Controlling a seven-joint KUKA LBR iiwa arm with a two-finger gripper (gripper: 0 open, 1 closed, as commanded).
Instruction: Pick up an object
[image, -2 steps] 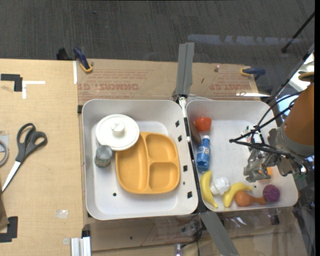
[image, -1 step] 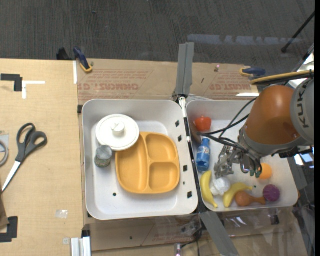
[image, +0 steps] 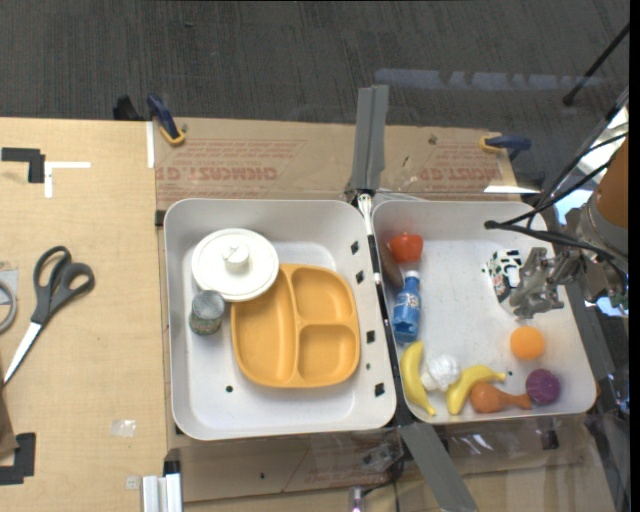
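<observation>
While the gripper (image: 530, 296) hangs, grip unclear, the orange ball (image: 527, 343) lies just below.

right bin (image: 470, 262) centre bare, fruit (image: 500, 385) crowding front edge, bottle (image: 406, 305) along left wall

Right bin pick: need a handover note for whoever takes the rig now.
Gripper: low over the right bin, beside the black-and-white toy; nothing visibly between its fingers.
Things: orange ball just below the gripper, purple ball, two bananas, blue bottle, red item along the left wall.
Done: nothing lifted yet.
Left: grasp one object and raise it.
</observation>
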